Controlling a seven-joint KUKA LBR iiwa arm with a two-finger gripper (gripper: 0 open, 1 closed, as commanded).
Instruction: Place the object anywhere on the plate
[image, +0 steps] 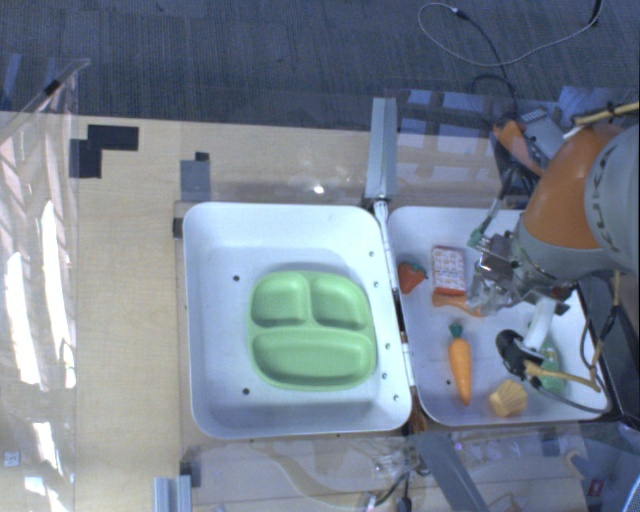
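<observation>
A green plate (311, 329) with three compartments lies in the left bin (215, 300). In the right bin (430, 400) I see a red strawberry-like toy (410, 277), an orange and white carton (449, 274), an orange carrot (460, 369) and a yellow muffin-like piece (508, 398). My gripper (489, 292) hangs low over the right bin, just to the right of the carton and close to its lower right corner. The wrist hides the point where the gripper meets the bin.
A small green item (551, 356) lies near the right bin's right side, partly under the arm. A metal divider (381, 150) runs between the two bins. A clear panel (40, 250) stands at the bench's left.
</observation>
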